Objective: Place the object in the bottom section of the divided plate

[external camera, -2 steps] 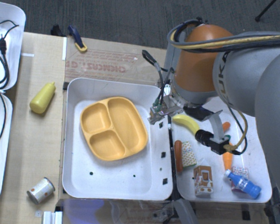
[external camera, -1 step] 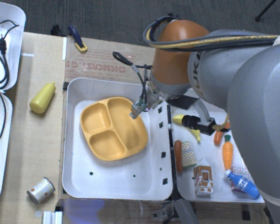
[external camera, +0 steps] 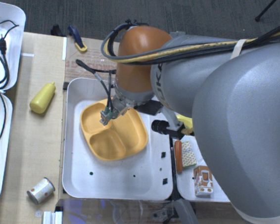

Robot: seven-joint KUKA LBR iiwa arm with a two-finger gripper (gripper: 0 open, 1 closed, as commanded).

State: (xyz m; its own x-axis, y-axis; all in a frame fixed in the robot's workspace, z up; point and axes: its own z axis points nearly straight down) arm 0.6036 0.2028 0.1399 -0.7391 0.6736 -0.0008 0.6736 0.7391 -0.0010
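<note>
Over the divided plate (external camera: 113, 131), the gripper (external camera: 107, 115) pinches a small greenish object (external camera: 107, 113), orientation unclear.

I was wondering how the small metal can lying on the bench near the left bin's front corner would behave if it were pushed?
The can lies on its side, so a push across its length would probably roll it. Its rounded metallic wall looks smooth, so it may slip between the jaws. It looks small and likely light, so a nudge could send it along the wooden bench beside the left bin.
</note>
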